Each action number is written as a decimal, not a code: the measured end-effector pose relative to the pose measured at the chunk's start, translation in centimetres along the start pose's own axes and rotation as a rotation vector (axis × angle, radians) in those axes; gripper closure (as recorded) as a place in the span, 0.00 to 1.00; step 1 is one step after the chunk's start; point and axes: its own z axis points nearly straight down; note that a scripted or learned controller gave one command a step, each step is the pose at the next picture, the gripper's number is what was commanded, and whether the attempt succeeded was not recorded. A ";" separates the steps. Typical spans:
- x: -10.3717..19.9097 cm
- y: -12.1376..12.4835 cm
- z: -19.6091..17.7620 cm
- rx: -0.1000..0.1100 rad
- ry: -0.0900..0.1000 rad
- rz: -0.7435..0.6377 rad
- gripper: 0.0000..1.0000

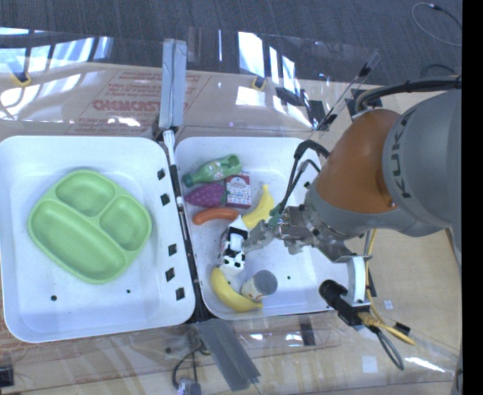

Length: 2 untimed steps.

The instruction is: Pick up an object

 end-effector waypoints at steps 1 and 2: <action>2.3 5.6 9.8 -0.001 0.000 0.024 0.00; 2.2 5.6 8.8 0.002 -0.001 0.019 1.00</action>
